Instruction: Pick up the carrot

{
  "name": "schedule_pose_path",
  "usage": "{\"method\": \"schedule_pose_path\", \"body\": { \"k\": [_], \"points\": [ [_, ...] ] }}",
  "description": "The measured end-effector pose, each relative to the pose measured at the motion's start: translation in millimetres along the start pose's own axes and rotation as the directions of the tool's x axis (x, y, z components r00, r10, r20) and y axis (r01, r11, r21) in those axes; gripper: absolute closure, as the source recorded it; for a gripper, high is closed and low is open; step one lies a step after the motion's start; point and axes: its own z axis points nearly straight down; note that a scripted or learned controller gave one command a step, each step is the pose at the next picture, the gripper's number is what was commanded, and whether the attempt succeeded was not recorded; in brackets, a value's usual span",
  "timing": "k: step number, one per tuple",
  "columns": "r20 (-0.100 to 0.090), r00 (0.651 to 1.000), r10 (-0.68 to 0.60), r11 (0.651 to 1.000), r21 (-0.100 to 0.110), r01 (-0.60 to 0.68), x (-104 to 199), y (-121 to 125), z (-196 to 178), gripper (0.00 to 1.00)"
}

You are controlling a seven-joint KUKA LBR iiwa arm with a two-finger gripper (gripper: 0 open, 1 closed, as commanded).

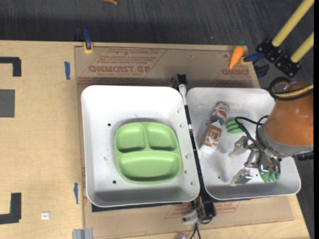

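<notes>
Carrot (236, 57) lies on the surface at upper right of the frame, outside both bins, not picked yet. Pincer (242, 164) hangs open and empty in the right bin (286, 188), well apart from it.

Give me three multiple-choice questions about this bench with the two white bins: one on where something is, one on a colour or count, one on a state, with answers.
1. Where does the green divided plate lie?
A. in the left bin
B. in the right bin
C. on the cardboard

2. How many compartments does that plate have?
A. two
B. three
C. five

3. How does the white-and-orange bottle in the right bin sit?
A. standing upright
B. lying on its side
C. lifted clear of the bin

Answers:
1 A, the plate fills the middle of the left bin.
2 B, two small sections sit above one long one.
3 B, it lies flat on the bin floor, left of the pincer.
</notes>
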Motion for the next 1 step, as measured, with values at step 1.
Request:
{"method": "schedule_pose_path", "body": {
  "k": [1],
  "points": [
    [0.009, 1.0, 0.01, 1.0, 0.001, -0.01, -21.0, -86.4, 26.9, 0.0]
  ]
}}
